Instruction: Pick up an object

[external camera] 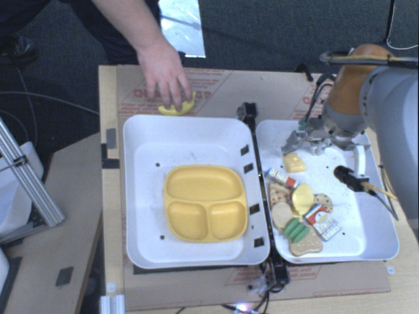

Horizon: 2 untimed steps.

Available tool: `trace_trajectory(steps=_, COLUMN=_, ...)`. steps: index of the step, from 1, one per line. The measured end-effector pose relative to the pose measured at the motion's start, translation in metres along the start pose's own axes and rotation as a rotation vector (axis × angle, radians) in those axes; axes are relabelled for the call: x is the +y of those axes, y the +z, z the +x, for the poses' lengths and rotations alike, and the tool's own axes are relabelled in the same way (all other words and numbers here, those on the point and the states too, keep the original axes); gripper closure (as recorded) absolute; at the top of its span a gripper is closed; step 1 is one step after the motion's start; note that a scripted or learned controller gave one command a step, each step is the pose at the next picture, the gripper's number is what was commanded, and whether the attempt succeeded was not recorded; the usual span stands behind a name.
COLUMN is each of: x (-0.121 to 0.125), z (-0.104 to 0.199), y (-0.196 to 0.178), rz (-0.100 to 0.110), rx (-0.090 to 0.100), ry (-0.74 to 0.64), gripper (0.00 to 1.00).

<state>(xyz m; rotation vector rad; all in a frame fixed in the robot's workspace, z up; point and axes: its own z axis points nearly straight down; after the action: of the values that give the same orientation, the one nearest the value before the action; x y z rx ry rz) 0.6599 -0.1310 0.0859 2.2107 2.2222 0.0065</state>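
Note:
My gripper (298,142) hangs over the far left part of the right bin (376,241), reaching in from the right. Just below it a pale yellow wedge (294,163) lies on the bin floor, apart from the gripper. Nearer the front lie a small red and white tube (281,177), a yellow oval piece (302,197), a flat tan cookie shape (283,214), a green piece (296,229) and a red and white packet (322,220), crowded together.
The left bin (147,175) holds a yellow divided plate (205,201). A person's hand (163,77) rests on a yellow object (180,108) on the cardboard just beyond the left bin's far rim.

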Motion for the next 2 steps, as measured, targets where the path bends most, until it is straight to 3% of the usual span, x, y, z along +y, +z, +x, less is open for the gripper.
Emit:
trace_trajectory(steps=1, x=-0.088, z=0.015, y=0.001, rz=0.014, rx=0.004, ry=0.006, gripper=0.0)
trace_trajectory(steps=2, x=-0.084, z=0.014, y=-0.01, rz=0.004, rx=0.001, ry=0.003, gripper=1.0)
